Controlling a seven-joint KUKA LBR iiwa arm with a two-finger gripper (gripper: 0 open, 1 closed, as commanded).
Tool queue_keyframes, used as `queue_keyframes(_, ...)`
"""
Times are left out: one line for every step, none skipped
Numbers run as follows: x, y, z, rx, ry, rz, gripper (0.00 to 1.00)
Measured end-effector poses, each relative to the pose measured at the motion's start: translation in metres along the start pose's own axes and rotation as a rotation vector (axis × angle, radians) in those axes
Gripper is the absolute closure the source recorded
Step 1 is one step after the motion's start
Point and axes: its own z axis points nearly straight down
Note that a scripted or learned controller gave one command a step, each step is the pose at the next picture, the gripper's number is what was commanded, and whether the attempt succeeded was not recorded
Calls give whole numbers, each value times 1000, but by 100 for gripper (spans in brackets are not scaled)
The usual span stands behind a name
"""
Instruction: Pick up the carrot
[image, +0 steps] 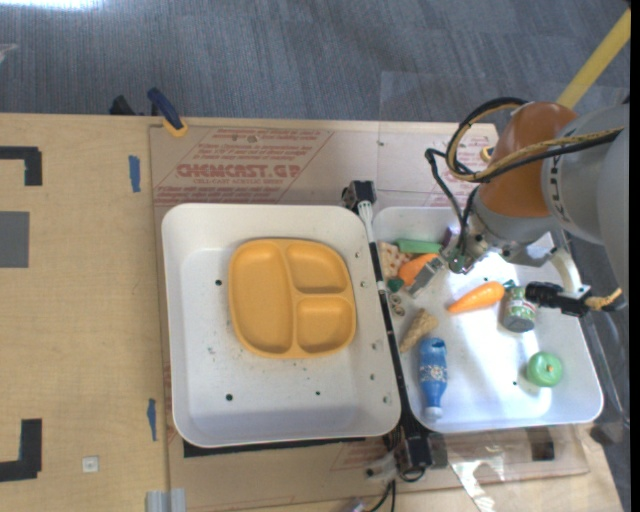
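Note:
The carrot (476, 297) is orange and tapered. It lies flat in the middle of the right bin (570, 400), pointing left. My gripper (436, 268) reaches down into the upper left part of that bin, just up and left of the carrot and a short way from its tip. It hangs over a small orange item (418, 267). The grey arm with its orange band (528, 160) hides the bin's far edge. The carrot is not in the gripper.
The right bin also holds a green piece (417, 245), a tan cone-shaped piece (418, 326), a blue bottle (432, 372), a small can (518, 311) and a green apple (543, 369). The left bin (190, 330) holds a yellow divided plate (292, 297).

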Motion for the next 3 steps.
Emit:
queue_keyframes(2,2,0,3,0,232,0)
queue_keyframes(-26,16,1,61,30,694,0)
queue_keyframes(-30,-44,0,5,-1,620,0)
